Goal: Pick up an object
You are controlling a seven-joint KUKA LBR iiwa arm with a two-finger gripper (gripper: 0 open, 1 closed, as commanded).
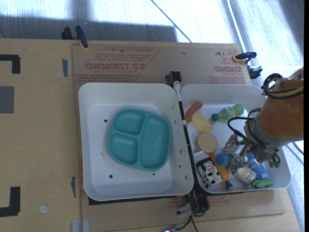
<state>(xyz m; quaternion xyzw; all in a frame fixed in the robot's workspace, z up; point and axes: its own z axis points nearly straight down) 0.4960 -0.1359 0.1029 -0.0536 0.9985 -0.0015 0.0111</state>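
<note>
The bench [38,144] is a pale wooden board with a brown cardboard sheet [145,64] laid over its middle, printed with red lettering. Two clamps grip the sheet's far edge, one with a yellow handle [83,38] at the left and one with a blue handle [245,57] at the right.

On the sheet sit two shallow white bins side by side, touching along their inner rims. The left bin [96,139] holds a teal plate [140,139] with three compartments, lying flat near the bin's centre.

The right bin [219,93] holds a crowd of small toys. The arm [285,112] comes in from the right, its orange band showing above the grey wrist, with black cables looping around it. It hangs over the right half of this bin. The gripper [241,151] points down into the toys at the bin's near right part; whether its jaws are apart or together, or have hold of anything, cannot be told among the clutter.

Toward the far side of the bin lie a green bottle [229,112], a red sausage [193,110] and, touching the sausage, a yellow lemon-like piece [203,123]. Below that sits a round tan disc [207,142]. Near the front rim stands a black-and-white cow figure [208,170] with an orange carrot [219,168] beside it. Just beside the gripper are a blue piece [224,159], a pale wrapped item [246,174] and a green piece [263,182] at the bin's front right corner.
</note>
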